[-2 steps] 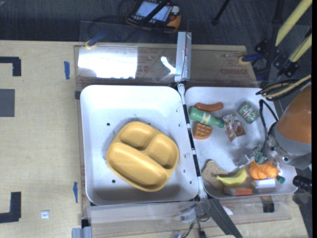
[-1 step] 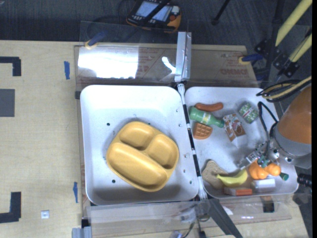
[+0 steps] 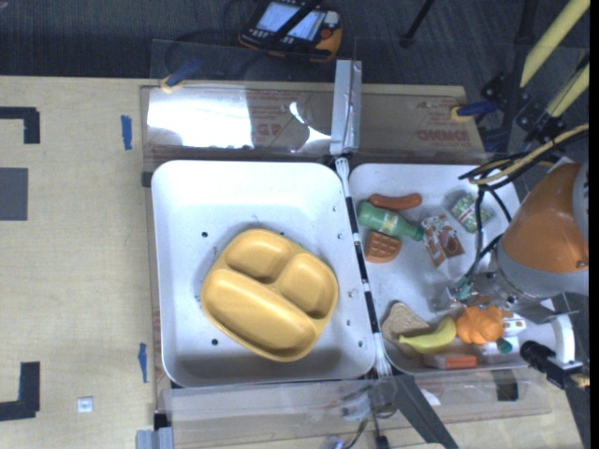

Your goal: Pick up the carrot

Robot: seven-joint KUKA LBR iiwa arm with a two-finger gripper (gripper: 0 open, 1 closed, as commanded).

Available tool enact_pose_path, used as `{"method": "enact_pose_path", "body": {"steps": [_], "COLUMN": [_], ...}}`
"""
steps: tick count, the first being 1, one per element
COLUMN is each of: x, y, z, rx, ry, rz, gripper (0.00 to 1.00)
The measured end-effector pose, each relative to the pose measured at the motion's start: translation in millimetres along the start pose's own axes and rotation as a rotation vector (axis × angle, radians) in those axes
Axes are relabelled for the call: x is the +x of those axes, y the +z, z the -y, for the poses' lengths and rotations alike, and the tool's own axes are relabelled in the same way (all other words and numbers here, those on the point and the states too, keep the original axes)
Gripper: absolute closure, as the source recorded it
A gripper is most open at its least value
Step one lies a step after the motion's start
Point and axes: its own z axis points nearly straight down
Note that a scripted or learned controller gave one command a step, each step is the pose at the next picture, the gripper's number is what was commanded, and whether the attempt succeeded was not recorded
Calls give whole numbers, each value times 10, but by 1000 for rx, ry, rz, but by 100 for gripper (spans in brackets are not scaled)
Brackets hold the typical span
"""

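The carrot (image 3: 455, 362) is a thin orange-red stick lying flat along the front wall of the right bin (image 3: 412, 178), just below a yellow banana (image 3: 429, 336). My gripper (image 3: 471, 295) hangs low over the right side of that bin, under the arm's orange band (image 3: 550, 224). It sits right above a round orange fruit (image 3: 481, 325) and a little up and to the right of the carrot. Nothing shows in its grasp.
The right bin also holds a red sausage (image 3: 395, 201), a green bottle (image 3: 387, 221), a brown waffle (image 3: 382, 247), two snack packets (image 3: 443, 237), and a bread slice (image 3: 402, 320). A yellow divided plate (image 3: 270, 293) lies in the left bin (image 3: 178, 195).
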Motion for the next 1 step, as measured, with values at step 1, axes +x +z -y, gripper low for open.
{"method": "enact_pose_path", "body": {"steps": [1], "x": [-78], "y": [-3], "z": [7], "rx": [-1], "ry": [-444], "rz": [0], "gripper": [100]}}
